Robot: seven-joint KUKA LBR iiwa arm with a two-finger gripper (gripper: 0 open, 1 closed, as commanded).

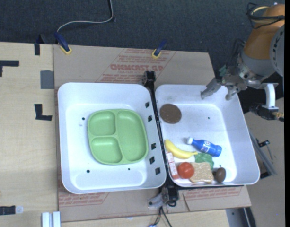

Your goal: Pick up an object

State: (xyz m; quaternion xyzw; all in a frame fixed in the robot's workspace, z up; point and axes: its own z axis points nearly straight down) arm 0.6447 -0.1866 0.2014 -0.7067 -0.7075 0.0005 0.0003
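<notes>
My arm (pixel 265 37) reaches in from the right, its orange band high at the edge, and my gripper (pixel 219 90) hangs over the far right corner of the right bin (pixel 230 122). Its two fingers (pixel 208 90) stand spread apart, with nothing between them, well apart from all the things in the bin.

On the desk (pixel 21 126), the left bin (pixel 71 108) holds a green tray (pixel 118 136) with three compartments, lying flat near the bin's middle.

In the right bin, a brown disc (pixel 170 113) lies near the far left side, just beside the wall shared with the left bin. The other things crowd the near end. A banana (pixel 179 150) lies at the left, and below it a small packet (pixel 171 164) sits against the left wall. A red tomato (pixel 185 170) is just beside the packet and touches a slice of bread (pixel 202 173). A green thing (pixel 204 158) shows between the banana and the bread; I cannot tell what it is. A blue bottle (pixel 206 147) with a white cap lies on its side above it, its cap pointing left. A dark brown lump (pixel 220 174) rests at the right of the bread, near the bin's near right corner.
</notes>
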